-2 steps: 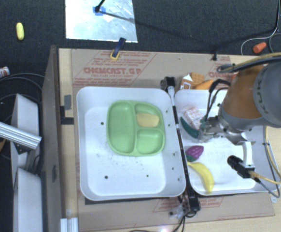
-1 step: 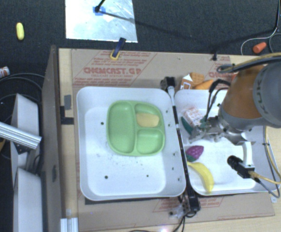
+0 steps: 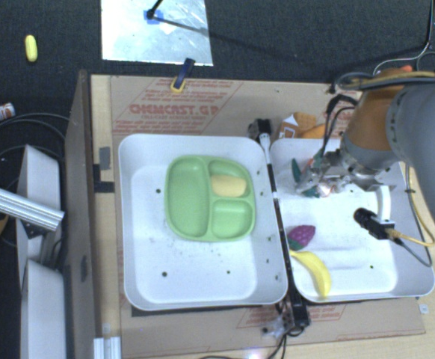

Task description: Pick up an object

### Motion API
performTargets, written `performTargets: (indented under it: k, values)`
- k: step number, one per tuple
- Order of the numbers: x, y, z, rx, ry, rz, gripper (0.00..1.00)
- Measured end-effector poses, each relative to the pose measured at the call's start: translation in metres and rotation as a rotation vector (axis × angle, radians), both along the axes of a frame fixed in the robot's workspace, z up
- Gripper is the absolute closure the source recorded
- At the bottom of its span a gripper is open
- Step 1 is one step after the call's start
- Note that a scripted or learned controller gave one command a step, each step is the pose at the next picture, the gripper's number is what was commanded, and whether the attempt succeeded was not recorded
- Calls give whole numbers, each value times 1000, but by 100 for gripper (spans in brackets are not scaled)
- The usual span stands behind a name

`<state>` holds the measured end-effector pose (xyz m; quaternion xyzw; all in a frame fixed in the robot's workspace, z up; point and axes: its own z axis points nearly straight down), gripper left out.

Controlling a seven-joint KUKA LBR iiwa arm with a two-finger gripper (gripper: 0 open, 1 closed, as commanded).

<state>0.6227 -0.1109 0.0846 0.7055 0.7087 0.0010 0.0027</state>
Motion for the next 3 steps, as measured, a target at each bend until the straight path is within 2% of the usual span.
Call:
performTargets:
  k: [1, 2, 3]
  values:
    - [0, 24, 0, 3, 4, 2, 0]
    - [48, 7, 1, 1, -2, 1, 0]
    - [47, 7, 12, 0, -1, 4, 100]
